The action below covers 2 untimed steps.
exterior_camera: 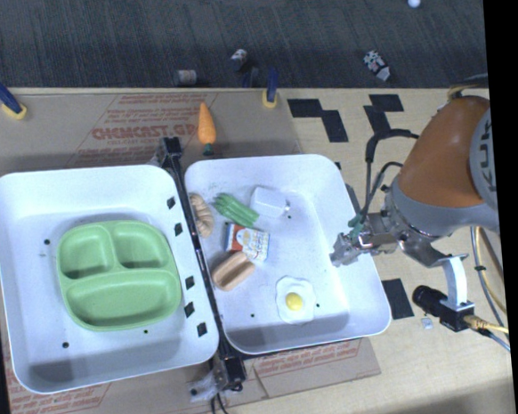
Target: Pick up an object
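The right bin (pixel 360 301) holds several toy foods: a fried egg (pixel 293 301) near the front, a hot dog (pixel 232 270), a small printed packet (pixel 249 242), a green vegetable piece (pixel 235 209), a white block (pixel 267 201) and a tan bread piece (pixel 202 213) by the left wall. My gripper (pixel 344 248) hangs over the inner right side of that bin, apart from all the foods. The egg is the closest item, to its lower left. Nothing shows in the gripper.
The left bin (pixel 14 266) bears a green divided plate (pixel 117 273). An orange toy carrot (pixel 205 125) lies on the cardboard behind the bins. Blue clamps (pixel 5 97) sit at the bench's back edge.
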### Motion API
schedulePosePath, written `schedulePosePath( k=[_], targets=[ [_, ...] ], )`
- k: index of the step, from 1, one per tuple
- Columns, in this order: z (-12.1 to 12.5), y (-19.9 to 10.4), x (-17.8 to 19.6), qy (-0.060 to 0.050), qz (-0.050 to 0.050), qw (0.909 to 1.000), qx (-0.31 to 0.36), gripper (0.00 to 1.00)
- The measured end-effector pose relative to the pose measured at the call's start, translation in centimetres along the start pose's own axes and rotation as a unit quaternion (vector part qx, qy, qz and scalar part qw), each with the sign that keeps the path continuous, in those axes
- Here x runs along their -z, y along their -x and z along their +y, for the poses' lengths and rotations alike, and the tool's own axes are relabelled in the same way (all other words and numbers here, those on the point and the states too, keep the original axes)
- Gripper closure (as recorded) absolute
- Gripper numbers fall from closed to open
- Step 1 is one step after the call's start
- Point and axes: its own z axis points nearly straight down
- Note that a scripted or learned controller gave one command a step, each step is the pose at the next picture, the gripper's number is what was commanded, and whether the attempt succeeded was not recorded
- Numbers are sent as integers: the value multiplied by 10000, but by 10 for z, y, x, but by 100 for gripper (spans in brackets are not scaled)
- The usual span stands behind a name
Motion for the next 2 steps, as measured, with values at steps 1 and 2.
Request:
schedulePosePath(
  k=[1, 2],
  targets=[
    [122, -61, 15, 8, 12, 10000, 2, 100],
    [121, -60, 15, 4, 9, 10000, -3, 0]
  ],
)
